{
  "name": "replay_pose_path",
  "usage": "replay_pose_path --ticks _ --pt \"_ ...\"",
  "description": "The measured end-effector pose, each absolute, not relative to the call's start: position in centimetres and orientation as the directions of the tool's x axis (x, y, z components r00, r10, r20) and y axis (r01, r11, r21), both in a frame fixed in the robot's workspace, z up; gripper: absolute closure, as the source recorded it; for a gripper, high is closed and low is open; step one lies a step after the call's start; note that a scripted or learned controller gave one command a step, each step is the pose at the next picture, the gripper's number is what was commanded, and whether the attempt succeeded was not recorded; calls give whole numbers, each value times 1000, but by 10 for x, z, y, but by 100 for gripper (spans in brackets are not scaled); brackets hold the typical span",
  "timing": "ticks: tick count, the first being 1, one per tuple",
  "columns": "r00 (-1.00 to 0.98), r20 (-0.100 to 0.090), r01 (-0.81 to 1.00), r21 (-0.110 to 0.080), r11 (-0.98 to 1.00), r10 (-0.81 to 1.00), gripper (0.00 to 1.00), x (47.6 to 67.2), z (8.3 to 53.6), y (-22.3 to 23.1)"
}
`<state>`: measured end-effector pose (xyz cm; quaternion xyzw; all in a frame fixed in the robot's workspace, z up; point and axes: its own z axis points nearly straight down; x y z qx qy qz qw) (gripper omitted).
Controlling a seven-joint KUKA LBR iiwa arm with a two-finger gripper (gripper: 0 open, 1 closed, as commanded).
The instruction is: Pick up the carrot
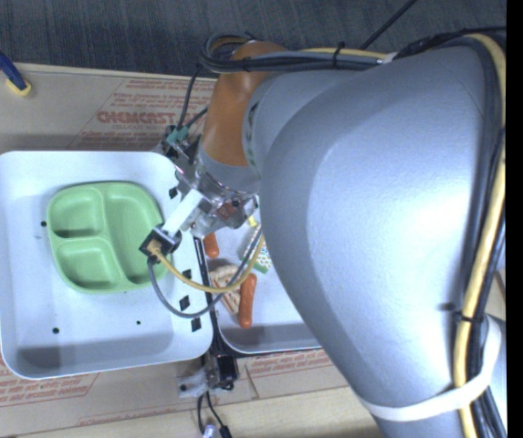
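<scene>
The grey arm (pixel 380 199) takes up most of the right half of the camera view, with its orange band (pixel 224 108) at about 12 o'clock of the scene's centre. It slopes down to the gripper (pixel 222 213), which sits over the seam between the two bins. The wrist's own bulk covers the tip from this angle, so whether the gripper is open or closed cannot be told, and nothing can be seen held in it.

The carrot (pixel 246 301) lies in the right bin (pixel 270 338), near that bin's left wall. It is at about 5 o'clock from the gripper and apart from it. It is a long orange shape lying roughly from 12 to 6 o'clock. Its upper end touches or overlaps a tan object (pixel 225 275), too blurred to name. A shorter orange piece (pixel 211 245) lies just at 6 o'clock of the gripper, close to the bin wall. The arm hides most of the right bin.

The left bin (pixel 24 336) holds a green divided plate (pixel 101 235), lying flat toward the bin's 1 o'clock part, with its compartments facing up. The plate's right edge is near the gripper.

Both bins rest on a brown printed worktop (pixel 106 99). At its far 10 o'clock corner lies a small blue and yellow object (pixel 10 73), well apart from the bins.
</scene>
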<state>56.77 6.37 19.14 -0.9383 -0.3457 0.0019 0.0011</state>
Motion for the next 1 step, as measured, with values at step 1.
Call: replay_pose_path --ticks 1 --pt "889 -4 458 -3 -889 458 100 504 250 93"
